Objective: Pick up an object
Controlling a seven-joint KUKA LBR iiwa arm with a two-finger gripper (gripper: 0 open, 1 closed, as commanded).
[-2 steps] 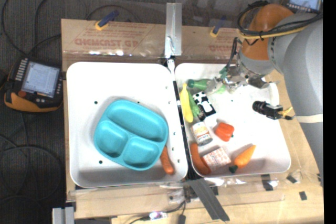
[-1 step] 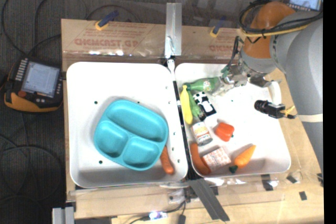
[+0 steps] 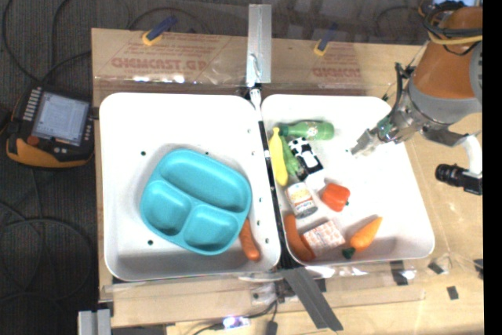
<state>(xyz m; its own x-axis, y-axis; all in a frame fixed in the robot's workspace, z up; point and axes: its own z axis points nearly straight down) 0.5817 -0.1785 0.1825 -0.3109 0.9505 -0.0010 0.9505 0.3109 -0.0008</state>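
The pick looks barely begun: nothing sits between the fingers of the gripper (image 3: 367,142), and every candidate object lies on the floor of the right bin (image 3: 408,192). The grasp, the lift and the carry all remain to be done.

The candidates cluster at the bin's nine o'clock to six o'clock side. A green bottle (image 3: 307,129) lies near the top, a yellow banana (image 3: 277,157) runs along the left wall, and a black-and-white item (image 3: 304,155) sits just beside it. Below come a small jar (image 3: 302,200), a red pepper (image 3: 336,195), a pink box (image 3: 322,234) and an orange carrot (image 3: 364,232) toward five o'clock. The left bin (image 3: 125,169) holds a teal divided tray (image 3: 196,200).

The arm (image 3: 443,82) enters from three o'clock, its wrist angled down and toward nine o'clock, so the tool hangs over bare bin floor at about two o'clock, well apart from the nearest objects. Whether the fingers are spread or closed cannot be told at this size.
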